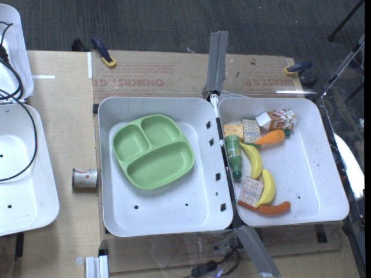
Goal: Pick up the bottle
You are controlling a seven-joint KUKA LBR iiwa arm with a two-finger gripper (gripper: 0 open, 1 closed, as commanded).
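Tool state cannot be told. A pale wooden bench (64, 97) is carrying two white bins, with dark carpet (174, 10) lying beyond at 12 o'clock. The green bottle (233, 155) is lying against the right bin's (324, 172) 9 o'clock wall, long axis running 12-to-6, neck pointing toward 6.

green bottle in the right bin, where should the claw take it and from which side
Probably across the middle of the green bottle's body, coming straight down from above. It lies flat, long axis running up and down the view, cap at the near end. The bin's left wall and a banana flank it closely, so side approaches look blocked.
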